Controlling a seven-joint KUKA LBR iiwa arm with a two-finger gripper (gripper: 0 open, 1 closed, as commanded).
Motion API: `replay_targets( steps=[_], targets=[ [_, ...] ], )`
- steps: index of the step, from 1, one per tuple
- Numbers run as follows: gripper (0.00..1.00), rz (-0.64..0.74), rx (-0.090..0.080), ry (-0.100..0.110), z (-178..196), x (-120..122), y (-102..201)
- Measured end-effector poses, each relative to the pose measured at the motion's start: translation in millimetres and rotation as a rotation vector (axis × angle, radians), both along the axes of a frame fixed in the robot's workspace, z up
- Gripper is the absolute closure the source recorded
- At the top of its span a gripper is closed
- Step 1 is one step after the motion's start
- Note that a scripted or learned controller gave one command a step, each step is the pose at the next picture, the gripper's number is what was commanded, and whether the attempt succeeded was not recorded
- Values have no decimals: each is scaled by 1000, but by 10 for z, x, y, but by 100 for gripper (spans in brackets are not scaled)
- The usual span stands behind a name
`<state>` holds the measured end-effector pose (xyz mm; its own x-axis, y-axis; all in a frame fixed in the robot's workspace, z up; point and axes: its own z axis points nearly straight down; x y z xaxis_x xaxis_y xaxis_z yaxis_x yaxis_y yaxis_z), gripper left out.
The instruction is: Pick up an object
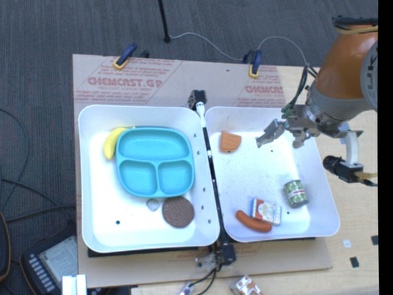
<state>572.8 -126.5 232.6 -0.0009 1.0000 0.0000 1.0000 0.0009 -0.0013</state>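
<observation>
My gripper hangs over the far part of the right bin, open, with nothing between its fingers. An orange waffle-like piece lies to its left near the bin's far left corner. Nearer the front lie a green can, a small red and white box and a red sausage. In the left bin a blue divided plate lies with a banana at its left edge and a brown round cookie in front of it.
A small grey object lies beside the cookie. The two bins meet at a black centre rail. Clamps hold the cardboard base at the back. A black fitting sticks out right of the right bin.
</observation>
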Motion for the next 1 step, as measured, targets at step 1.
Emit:
replay_targets(
  steps=[1],
  targets=[
    [0,-1,0,1,-1344,-160,-150]
  ],
)
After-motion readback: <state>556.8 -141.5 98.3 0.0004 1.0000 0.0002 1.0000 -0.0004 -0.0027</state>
